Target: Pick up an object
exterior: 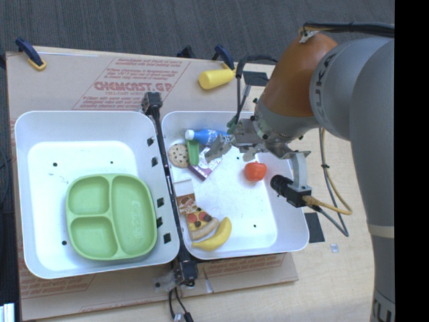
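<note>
My gripper (216,150) hangs low over the upper left part of the right bin (289,228), reaching in from the right under the orange-banded wrist. It sits right over a cluster of items: a blue and white bottle (203,136), a green piece (194,153) and a dark red packet (200,172). A round cookie (177,154) lies just left of them. A red tomato-like ball (255,172) rests to the right of the gripper, beneath the wrist. A pizza slice (196,223) and a yellow banana (218,235) lie at the bin's front.
The left bin (40,136) holds a green three-compartment plate (110,215). A yellow object (216,78) lies on the cardboard behind the bins. Black clips (152,102) mark the divider between bins. A cable (332,203) trails off the wrist on the right.
</note>
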Action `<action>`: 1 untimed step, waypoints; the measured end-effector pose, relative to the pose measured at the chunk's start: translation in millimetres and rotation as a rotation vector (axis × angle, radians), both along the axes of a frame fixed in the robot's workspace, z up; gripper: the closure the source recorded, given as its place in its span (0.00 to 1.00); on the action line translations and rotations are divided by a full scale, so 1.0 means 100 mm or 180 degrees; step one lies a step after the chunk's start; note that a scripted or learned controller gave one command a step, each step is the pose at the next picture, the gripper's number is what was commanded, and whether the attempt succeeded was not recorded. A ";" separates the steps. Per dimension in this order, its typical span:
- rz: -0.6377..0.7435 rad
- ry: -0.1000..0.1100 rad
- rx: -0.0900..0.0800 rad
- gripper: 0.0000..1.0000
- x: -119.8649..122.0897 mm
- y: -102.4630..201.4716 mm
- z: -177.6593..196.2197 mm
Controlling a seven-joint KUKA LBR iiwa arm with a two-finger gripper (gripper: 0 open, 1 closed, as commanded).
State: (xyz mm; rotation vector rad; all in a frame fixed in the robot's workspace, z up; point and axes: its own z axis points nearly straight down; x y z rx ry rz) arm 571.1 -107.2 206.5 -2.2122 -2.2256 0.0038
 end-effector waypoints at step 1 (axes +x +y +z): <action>0.0003 0.0003 -0.0002 0.00 -0.30 -0.11 -1.15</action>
